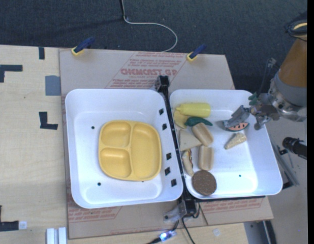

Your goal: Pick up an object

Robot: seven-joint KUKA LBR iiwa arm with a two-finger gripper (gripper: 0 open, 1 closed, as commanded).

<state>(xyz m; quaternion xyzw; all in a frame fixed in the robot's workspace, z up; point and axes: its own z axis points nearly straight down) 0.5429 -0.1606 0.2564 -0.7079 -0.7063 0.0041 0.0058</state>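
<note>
Near the right side of the right bin (258, 184), a small watermelon slice toy (237, 122) sits at the tips of the gripper (244, 117). It looks like the jaws are closed on it, holding it by its thin edge. The toy is probably light, hard plastic and a bit slippery, so a grip across its flat sides seems best. Just below lies a pale wedge (236, 141). Further left are a yellow corn (193, 109) and a brown cookie (203, 182).

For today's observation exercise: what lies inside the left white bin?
The left white bin holds one yellow plastic plate with three compartments. Whatever lies beneath the plate is covered.
</note>
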